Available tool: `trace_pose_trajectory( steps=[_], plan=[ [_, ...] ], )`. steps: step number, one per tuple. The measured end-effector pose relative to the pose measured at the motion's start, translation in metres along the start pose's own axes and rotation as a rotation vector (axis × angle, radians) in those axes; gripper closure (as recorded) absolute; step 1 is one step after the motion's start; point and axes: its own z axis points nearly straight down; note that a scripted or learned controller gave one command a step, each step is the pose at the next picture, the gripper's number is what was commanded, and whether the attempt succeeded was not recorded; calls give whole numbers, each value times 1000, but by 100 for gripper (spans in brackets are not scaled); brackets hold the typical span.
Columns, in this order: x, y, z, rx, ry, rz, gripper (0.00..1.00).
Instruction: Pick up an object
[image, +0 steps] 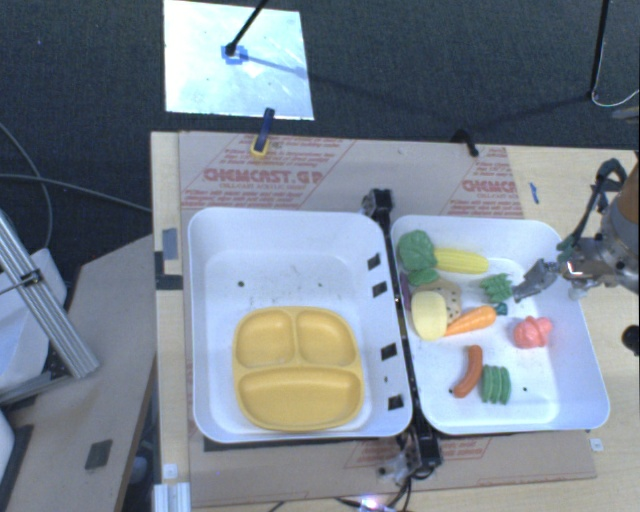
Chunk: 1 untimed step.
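The right bin (575, 400) holds several toy foods: a green leafy piece (417, 255), a corn cob (460, 262), a small green broccoli (497, 288), a pale yellow piece (429, 313), a carrot (470, 320), a pink piece (532, 331), a brown sausage (467, 371) and a dark green piece (495, 384). My gripper (530, 281) reaches in from the right over the bin's upper right part. Its tip is just right of the broccoli and above the pink piece. I see nothing held in it.
The left bin (215, 260) holds a yellow divided plate (298, 376). Black clips (378, 205) run along the seam between the two bins. Both bins sit on a cardboard sheet (300, 175). A metal frame (40, 300) stands at the far left.
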Motion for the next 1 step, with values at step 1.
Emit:
trace_pose_trajectory(
  steps=[1],
  plan=[
    [14,-49,58,8,3,2,0]
  ],
)
